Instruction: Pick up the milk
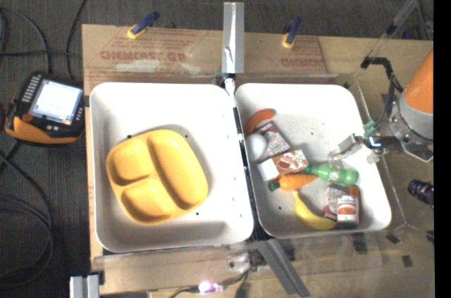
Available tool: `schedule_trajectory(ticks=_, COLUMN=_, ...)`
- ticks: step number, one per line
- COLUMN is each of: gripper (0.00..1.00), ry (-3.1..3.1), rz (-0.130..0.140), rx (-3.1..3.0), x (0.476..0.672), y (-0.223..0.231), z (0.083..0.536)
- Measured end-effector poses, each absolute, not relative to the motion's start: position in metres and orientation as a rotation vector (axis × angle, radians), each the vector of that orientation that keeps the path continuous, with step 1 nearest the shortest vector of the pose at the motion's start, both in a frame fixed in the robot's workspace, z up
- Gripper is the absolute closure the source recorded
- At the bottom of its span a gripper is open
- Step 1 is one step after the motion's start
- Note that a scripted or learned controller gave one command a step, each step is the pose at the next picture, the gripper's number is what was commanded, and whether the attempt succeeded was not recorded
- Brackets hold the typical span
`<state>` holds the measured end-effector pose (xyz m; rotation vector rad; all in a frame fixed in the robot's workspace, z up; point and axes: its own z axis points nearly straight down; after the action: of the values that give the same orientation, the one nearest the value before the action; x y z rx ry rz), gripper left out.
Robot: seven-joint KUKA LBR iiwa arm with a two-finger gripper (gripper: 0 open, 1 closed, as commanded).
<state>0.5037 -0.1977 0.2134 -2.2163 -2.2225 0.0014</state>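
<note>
A small white carton with a red label [285, 164], which I take for the milk, lies on its side near the middle of the right bin [310, 96]. A darker red-and-white carton [275, 143] lies just behind it, beside a white egg [255, 146]. My gripper [347, 149] hangs over the right side of this bin, just above the cap end of a green bottle [335, 175]. It is well to the right of the white carton and apart from it. The orange-banded arm [421, 103] reaches in from the right edge.
The right bin also holds a sausage [258, 118], a carrot [297, 182], a banana [312, 215] and a red-labelled pack [343, 203]. A yellow divided plate [157, 175] sits in the left bin [113, 106]. A teach pendant [48, 108] lies left of the bench.
</note>
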Motion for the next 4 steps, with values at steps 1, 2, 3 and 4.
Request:
schedule_trajectory(ticks=1, gripper=0.0, ry=-2.379, rz=0.003, rx=-2.051, x=0.601, y=-0.175, z=0.138)
schedule_trajectory(ticks=2, gripper=0.0, ry=-2.444, rz=-0.011, rx=-1.998, x=0.569, y=-0.105, z=0.092)
schedule_trajectory(ticks=3, gripper=1.0, ry=-2.444, rz=-0.011, rx=-2.003, x=0.569, y=-0.107, z=0.101)
schedule_trajectory(ticks=4, gripper=0.0, ry=-2.444, rz=-0.011, rx=-2.003, x=0.569, y=-0.107, z=0.101)
